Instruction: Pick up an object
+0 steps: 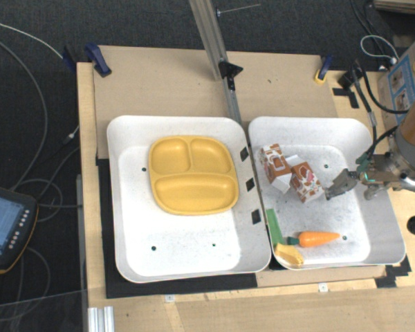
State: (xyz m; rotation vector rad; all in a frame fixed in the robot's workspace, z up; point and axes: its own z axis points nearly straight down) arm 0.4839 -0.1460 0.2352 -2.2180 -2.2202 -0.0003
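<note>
Nearest, along the near edge of the right bin (384,244), a carrot (319,238) is lying on its side, its tip pointing right. Just left of it a yellow piece (289,256) is sitting in the near left corner, with a green stick (272,225) lying along the left wall. Farther back, two small cartons (290,172) are leaning against each other, touching, left of the bin's middle. The gripper (353,185) is hanging over the right part of this bin, right of the cartons and apart from them; its fingers are standing spread, pinching nothing. In the left bin (131,254), a yellow divided plate (192,174) is lying flat toward the far side. Both bins are resting on the tabletop (159,75).
</note>
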